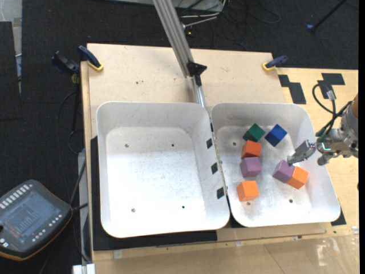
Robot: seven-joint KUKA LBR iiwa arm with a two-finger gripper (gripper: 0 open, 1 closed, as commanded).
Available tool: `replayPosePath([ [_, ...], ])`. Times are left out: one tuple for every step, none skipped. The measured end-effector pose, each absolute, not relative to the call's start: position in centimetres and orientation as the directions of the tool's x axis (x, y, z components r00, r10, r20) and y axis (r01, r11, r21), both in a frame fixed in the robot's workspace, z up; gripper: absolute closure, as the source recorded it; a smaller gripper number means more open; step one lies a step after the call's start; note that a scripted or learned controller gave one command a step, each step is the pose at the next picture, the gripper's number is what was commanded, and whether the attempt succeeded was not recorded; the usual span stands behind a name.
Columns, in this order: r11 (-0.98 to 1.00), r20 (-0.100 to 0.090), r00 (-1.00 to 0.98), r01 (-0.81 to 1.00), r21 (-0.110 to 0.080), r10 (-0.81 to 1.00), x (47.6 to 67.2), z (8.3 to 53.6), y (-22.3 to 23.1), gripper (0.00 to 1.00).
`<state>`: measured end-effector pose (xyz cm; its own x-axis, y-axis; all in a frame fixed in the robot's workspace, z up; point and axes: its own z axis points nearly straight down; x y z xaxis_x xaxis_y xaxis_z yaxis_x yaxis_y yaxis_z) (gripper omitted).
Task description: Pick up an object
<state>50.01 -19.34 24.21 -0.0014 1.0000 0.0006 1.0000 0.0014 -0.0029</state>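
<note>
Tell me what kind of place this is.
Probably a robotics lab test bench: two white bins sit on a clamped board, coloured blocks fill the right one, a teach pendant lies on the floor, and the arm's end effector reaches in.

seven cubes (251,167) crowding the right bin (319,210); open floor in the left bin (108,119)

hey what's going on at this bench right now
A grey robot arm reaches in from the right, its pincer low over the right white bin. It sits just above a purple block and an orange block lying together. Nothing is visibly gripped. Green, blue, orange and purple blocks lie nearby.
</note>
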Motion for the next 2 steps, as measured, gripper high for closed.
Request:
replayPosePath([
  [0.001, 0.000, -0.001, 1.000, 0.000, 1.000, 50.1, 24.3, -19.3, 0.00],
  [0.000, 0.002, 0.000, 1.000, -0.006, 1.000, 50.5, 18.0, -19.3, 0.00],
])
